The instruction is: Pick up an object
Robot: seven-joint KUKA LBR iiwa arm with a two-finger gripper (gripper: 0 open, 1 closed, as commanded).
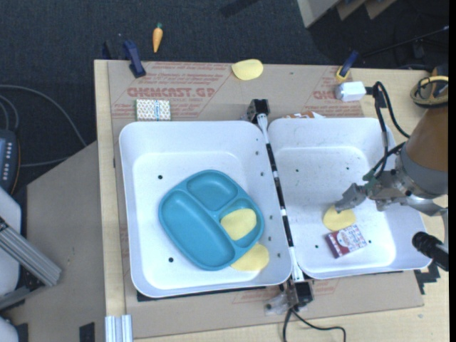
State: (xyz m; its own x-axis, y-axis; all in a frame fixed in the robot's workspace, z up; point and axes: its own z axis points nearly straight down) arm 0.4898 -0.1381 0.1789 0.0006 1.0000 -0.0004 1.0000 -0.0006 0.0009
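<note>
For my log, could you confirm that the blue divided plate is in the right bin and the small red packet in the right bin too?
Not quite: the camera view shows the blue divided plate in the left bin. The small red packet is indeed in the right bin.

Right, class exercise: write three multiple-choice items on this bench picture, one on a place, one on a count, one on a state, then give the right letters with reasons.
1. Where does the blue divided plate lie?
A. in the left bin
B. in the right bin
C. on the floor

2. How many yellow pieces touch that plate?
A. none
B. two
C. four

3. How does the gripper stand to the yellow piece in the right bin?
A. lifted high with the piece
B. low, just above the piece, which rests on the bin floor
C. over the left bin

Answers: 1 A, the plate sits on the left bin floor. 2 B, one in a compartment, one at its lower edge. 3 B, the piece lies flat beside the red packet.
</note>
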